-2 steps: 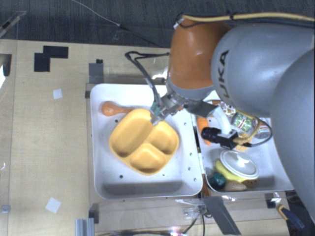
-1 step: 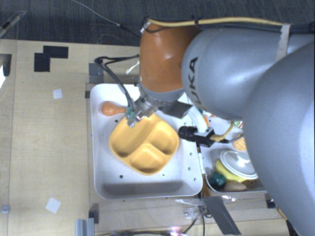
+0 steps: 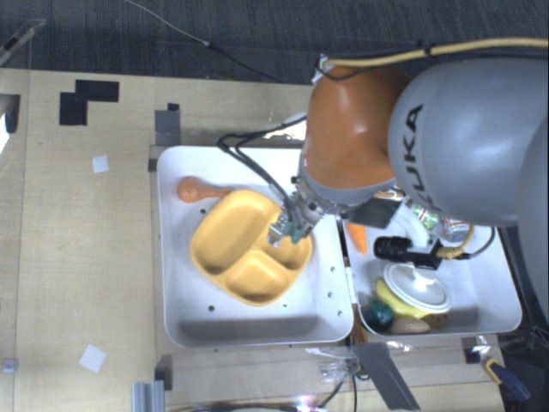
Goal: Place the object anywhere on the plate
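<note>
Grey arm (image 3: pixel 463 136) reaches over the left bin (image 3: pixel 326 307); its gripper (image 3: pixel 287 227) hangs above the yellow plate's (image 3: pixel 227 239) right edge, pinching a small green object (image 3: pixel 280 231).

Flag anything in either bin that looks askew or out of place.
Nothing looks spilled or damaged. The yellow divided plate sits turned at an angle in the left bin, not square to its walls. An orange spoon-like piece lies beside its upper left edge. The gripper hovers over the plate's right rim.

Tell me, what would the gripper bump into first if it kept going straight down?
Most likely the yellow plate. The gripper hangs over its right edge, pointing down. Depth is hard to judge from above.
</note>
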`<state>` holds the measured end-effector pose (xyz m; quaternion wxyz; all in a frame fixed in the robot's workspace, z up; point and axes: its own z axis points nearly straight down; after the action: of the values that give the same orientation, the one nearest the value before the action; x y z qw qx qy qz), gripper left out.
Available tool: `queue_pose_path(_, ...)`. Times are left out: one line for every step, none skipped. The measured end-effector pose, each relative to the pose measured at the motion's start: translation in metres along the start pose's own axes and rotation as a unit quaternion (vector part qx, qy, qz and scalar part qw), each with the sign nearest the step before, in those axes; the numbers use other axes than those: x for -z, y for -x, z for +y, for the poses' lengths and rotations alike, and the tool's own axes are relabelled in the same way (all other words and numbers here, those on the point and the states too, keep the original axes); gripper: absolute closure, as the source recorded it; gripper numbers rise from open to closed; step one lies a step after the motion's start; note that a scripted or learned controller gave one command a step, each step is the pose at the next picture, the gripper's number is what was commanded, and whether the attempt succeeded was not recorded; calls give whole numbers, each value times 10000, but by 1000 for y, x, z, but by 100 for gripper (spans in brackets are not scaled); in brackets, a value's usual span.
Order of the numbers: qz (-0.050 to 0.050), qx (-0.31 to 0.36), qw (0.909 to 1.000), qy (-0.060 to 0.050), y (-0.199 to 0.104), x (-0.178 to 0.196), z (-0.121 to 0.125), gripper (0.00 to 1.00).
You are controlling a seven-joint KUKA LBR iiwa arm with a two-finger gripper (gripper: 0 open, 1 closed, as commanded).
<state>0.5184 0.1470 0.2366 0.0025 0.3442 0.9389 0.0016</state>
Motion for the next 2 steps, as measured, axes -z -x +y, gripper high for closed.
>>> queue_pose_path(-27, -764, 9971, 48, 16, 126, -23, 100)
queue_pose_path(-25, 745, 9972, 35, -10, 233, -34, 100)
